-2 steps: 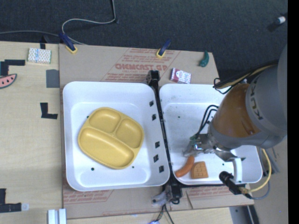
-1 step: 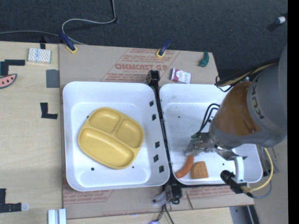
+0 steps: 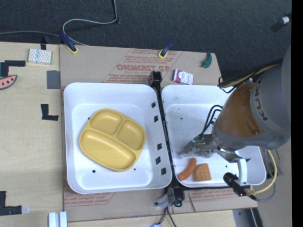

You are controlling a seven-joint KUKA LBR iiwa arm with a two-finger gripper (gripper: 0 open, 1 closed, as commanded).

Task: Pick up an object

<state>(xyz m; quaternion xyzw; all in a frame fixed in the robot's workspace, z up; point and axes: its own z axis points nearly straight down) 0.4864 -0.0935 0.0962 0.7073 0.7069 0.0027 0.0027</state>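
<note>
1. Two shallow white plastic bins sit side by side on a sheet of brown printed cardboard [image 3: 137,67]; the black divider strip [image 3: 160,131] between them is the landmark for what follows.
2. Left of the divider, the left bin [image 3: 75,98] holds one thing: a yellow plastic tray [image 3: 112,139] with three compartments, lying flat near the bin's middle.
3. Right of the divider, the right bin [image 3: 189,96] holds two small things near its front edge: one orange sausage-shaped toy [image 3: 188,169] and one tan waffle-patterned square piece [image 3: 202,172].
4. The sausage lies tilted, close to the divider; the waffle square lies just beside it on the side away from the divider.
5. One grey arm with an orange band [image 3: 241,117] reaches over the right bin from the side far from the divider.
6. Its gripper [image 3: 193,146] is low over the bin floor, pointing toward the divider, just behind the sausage and apart from it.
7. How far the gripper is open cannot be told; nothing can be seen held in it.
8. Behind the divider's far end, one small red-and-white packet [image 3: 182,76] lies on the cardboard.
9. Two yellow-and-blue clamps [image 3: 165,50] grip the cardboard's far edge.
</note>
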